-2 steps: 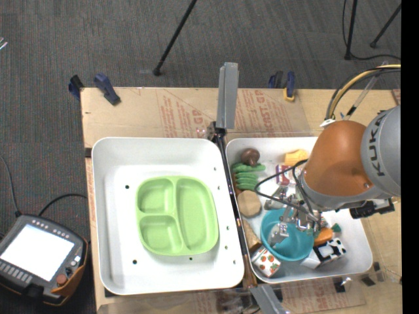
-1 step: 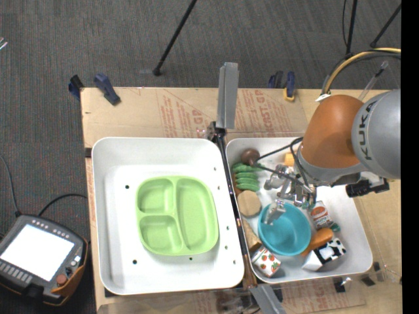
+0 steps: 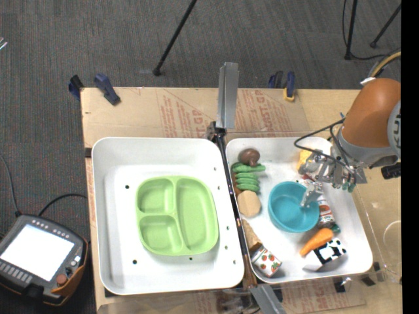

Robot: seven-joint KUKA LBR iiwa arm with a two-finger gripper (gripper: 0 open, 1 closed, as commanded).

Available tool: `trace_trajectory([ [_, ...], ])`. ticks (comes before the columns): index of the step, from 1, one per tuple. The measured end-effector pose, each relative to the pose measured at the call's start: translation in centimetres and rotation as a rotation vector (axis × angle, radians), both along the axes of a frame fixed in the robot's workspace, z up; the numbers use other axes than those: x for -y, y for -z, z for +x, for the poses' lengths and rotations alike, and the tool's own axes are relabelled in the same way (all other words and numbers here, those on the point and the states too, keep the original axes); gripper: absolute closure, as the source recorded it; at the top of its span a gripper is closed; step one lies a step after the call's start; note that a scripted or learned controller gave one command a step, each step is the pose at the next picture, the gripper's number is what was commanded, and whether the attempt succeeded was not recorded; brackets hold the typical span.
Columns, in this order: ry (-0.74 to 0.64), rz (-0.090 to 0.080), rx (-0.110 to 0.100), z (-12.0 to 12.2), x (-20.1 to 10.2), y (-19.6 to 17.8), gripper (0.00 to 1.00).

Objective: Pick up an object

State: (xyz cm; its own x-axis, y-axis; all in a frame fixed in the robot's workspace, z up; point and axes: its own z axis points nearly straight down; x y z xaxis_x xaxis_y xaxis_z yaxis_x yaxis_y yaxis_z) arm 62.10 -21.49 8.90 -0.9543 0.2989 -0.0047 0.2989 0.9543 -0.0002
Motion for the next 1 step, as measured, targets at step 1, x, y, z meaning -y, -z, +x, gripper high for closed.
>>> trace_trajectory([
  [1, 0.039, 0.002, 0.0, 0.88, -2.31, 0.0, 0.0],
])
